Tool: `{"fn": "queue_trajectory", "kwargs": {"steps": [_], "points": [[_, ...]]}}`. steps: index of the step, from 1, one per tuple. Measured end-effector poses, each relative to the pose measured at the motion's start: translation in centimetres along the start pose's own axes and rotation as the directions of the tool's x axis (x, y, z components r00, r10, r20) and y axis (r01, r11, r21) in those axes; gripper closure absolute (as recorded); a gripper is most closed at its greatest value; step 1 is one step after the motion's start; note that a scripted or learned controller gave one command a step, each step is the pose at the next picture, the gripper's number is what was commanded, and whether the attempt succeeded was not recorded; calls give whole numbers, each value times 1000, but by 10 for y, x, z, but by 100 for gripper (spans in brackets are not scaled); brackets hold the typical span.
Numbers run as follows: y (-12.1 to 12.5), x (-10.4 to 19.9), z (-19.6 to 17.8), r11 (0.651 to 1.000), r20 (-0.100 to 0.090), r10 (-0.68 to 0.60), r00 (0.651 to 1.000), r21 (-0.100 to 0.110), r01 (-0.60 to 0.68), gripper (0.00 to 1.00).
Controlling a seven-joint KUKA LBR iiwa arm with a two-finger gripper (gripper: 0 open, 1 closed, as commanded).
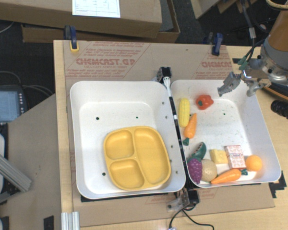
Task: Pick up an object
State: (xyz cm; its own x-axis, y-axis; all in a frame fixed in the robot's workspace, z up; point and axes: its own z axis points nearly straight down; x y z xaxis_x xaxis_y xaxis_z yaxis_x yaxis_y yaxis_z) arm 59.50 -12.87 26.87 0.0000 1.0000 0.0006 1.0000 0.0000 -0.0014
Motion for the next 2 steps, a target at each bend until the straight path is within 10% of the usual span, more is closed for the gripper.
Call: {"fn": "queue_trajectory", "kwargs": {"steps": [1, 2], "points": [[73, 20, 86, 1000, 0, -4, 1000, 0, 4, 0], [45, 29, 191, 1000, -2, 0, 1000, 10, 0, 0]]}}
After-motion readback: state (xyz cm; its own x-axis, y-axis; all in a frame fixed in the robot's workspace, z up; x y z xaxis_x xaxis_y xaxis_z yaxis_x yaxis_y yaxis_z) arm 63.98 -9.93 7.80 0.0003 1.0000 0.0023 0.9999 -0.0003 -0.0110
